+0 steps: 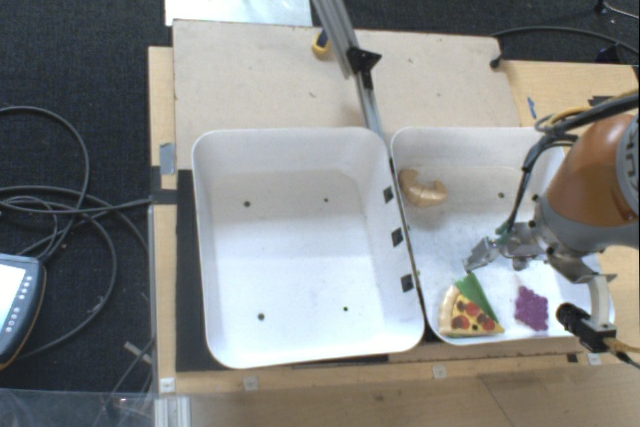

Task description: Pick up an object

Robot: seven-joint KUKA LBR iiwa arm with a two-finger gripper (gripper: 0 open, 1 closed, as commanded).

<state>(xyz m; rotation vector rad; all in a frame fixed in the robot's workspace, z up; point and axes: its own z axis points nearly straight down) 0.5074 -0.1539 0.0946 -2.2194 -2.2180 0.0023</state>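
Three objects lie in the right bin. A tan croissant-shaped piece rests near the bin's back left corner. A toy pizza slice with a green upper edge sits at the front left. Purple grapes lie just right of the pizza. My gripper hangs low over the bin, just above the pizza slice's green edge and left of the grapes. The arm's orange band rises behind it on the right. Nothing shows between the gripper's tips.
The left bin stands beside the right one, sharing a divider wall with black marks. A grey metal pole slants over the bench from the back. Cables and a pendant lie on the floor at left.
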